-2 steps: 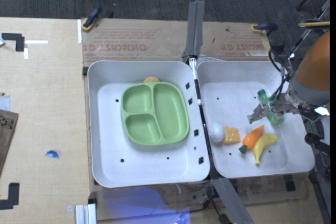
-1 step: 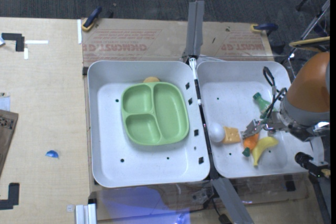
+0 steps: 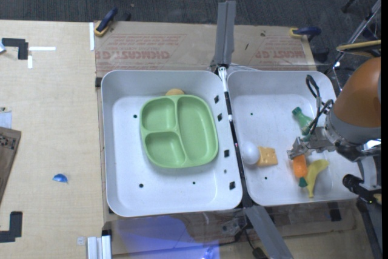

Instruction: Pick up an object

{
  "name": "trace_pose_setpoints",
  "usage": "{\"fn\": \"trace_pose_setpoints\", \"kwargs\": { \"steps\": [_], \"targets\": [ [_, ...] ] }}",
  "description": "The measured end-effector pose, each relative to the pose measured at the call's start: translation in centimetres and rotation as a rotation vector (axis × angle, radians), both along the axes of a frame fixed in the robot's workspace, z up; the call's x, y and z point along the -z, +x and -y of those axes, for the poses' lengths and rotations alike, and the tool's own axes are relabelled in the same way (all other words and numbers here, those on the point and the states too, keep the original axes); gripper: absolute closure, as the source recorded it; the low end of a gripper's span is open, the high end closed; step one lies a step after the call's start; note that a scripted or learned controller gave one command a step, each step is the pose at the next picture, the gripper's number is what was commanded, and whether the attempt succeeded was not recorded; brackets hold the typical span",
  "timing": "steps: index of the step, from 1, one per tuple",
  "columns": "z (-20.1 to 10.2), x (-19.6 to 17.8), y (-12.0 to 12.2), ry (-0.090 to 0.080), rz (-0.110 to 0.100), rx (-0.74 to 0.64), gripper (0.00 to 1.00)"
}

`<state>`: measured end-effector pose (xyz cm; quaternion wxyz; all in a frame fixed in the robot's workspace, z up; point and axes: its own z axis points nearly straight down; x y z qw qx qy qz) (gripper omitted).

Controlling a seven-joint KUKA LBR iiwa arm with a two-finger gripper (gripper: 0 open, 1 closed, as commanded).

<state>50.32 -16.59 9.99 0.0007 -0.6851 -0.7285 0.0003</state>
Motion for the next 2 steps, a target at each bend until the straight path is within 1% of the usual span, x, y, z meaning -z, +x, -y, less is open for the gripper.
{"fn": "trace_pose_setpoints", "kwargs": {
  "steps": [1, 2],
  "targets": [
    [-5.1, -9.7, -1.1, -0.002, 0.000, 0.120, 1.00],
    [-9.7, -12.8, 3.0, -0.002, -0.002, 0.116, 1.00]
  ]
}}
